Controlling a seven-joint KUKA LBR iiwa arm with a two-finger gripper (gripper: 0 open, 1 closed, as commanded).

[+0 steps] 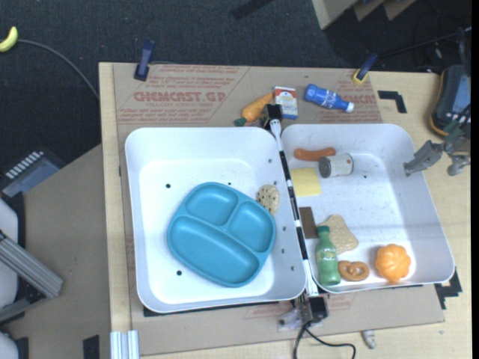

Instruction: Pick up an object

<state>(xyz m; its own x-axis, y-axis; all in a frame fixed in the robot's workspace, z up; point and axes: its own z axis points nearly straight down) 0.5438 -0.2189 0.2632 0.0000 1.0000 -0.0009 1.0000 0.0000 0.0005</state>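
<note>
The objects for picking are lying mostly in the right bin (419,215), and the one closest to the gripper (438,166) is a small grey can (337,165), lying on its side in the far part of this bin. The gripper is hanging over the far right rim of the right bin, its jaws are standing wide apart and nothing is sitting between them. Just beyond the can a reddish sausage (314,153) is lying, and just left of the can a yellow block (305,182) is resting against the left wall. In the near part of the bin a slice of bread (343,234) is lying, and a green bottle (326,256) is touching its left edge. A brown pretzel (353,270) is sitting just right of the bottle, and an orange pumpkin (393,261) is sitting beside the pretzel, near the right corner.

In the left bin (150,170) a blue divided plate (221,232) is lying, and a cookie (268,196) is resting just beyond its right edge. Behind the bins, on the cardboard sheet (179,92), a carrot (257,108), a small carton (284,102) and a blue bottle (328,97) are lying in a row
</note>
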